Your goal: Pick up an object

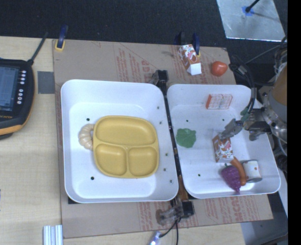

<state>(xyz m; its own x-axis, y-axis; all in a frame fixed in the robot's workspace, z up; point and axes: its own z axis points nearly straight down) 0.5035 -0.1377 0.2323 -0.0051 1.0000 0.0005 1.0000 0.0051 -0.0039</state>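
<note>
Bins first: two of them, white and shallow, side by side on the cardboard sheet. Left bin (71, 137) carries one yellow divided tray (125, 146), three compartments, and one pale ridged piece (85, 136) tucked against the tray's left edge, touching it. Right bin (191, 185) has more going on, and I count six things: one orange-and-white packet (219, 101) near the far wall, one green leafy piece (185, 137) close to the left wall, one red-and-white patterned carton (223, 149) in the middle, then a tight cluster at the near right corner: one purple grape bunch (232, 176), one orange carrot-like stick (237, 167) lying along it, and one small can (251, 170) on its side, all three touching or nearly so.

Gripper (231, 129) comes in from the right, low over the right bin, its dark tip just above the patterned carton's far end. Whether the fingers are spread or pressed together, I cannot tell; they are dark and blurred from here. Nothing shows clearly between them.

Outside the bins, two strays on the cardboard at the far side: one small juice carton (190, 58) and one red tomato (219, 68), near each other. One orange-edged control pendant (5, 97) sits at far left.
</note>
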